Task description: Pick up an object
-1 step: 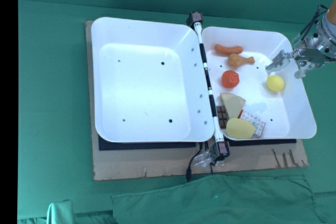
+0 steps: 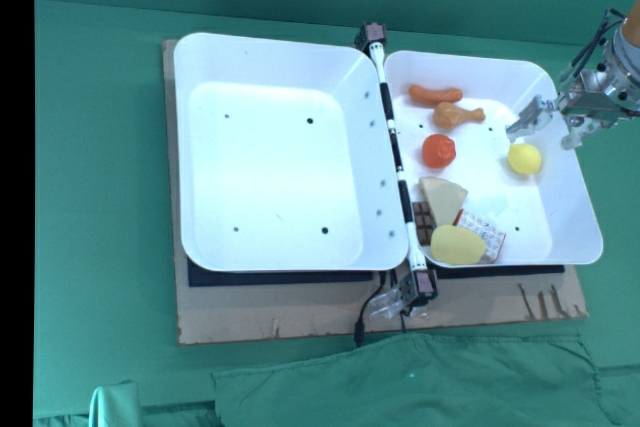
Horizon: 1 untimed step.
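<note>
The tool (image 2: 548,123) hangs over the right bin (image 2: 570,215) near its 2 o'clock corner, its two fingers spread apart with nothing between them. Just below it, toward 6 o'clock, a yellow ball (image 2: 524,158) lies on the bin floor, near the fingertips but apart from them. At the bin's 11 o'clock lie an orange sausage (image 2: 435,95) and a drumstick (image 2: 458,115), with a red tomato (image 2: 438,151) below them. At 7 o'clock a cheese wedge (image 2: 443,194), a chocolate bar (image 2: 422,221), a yellow potato-like piece (image 2: 457,245) and a small patterned packet (image 2: 484,231) crowd together. The left bin (image 2: 270,45) sits beside it on the green table (image 2: 100,165).
</note>
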{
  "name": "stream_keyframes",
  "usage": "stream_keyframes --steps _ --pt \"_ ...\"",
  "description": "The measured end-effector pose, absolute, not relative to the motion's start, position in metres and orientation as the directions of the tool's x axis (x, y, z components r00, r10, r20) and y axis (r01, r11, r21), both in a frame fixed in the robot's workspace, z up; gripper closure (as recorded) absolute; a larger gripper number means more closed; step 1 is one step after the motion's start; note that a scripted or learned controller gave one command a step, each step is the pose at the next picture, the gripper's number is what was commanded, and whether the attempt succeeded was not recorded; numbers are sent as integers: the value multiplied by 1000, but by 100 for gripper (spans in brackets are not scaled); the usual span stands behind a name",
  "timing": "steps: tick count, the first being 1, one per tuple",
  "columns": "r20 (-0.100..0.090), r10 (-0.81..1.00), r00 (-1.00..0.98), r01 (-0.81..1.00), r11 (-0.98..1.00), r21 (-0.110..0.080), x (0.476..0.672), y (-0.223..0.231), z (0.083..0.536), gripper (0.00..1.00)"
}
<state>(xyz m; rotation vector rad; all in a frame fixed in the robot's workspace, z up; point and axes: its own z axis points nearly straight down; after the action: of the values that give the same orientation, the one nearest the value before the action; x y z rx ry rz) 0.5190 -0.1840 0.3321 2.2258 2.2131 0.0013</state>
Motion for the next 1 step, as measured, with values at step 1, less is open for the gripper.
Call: stream_keyframes --steps 1 --pt "-1 1000 5 1000 -5 -2 521 -185 292 0"
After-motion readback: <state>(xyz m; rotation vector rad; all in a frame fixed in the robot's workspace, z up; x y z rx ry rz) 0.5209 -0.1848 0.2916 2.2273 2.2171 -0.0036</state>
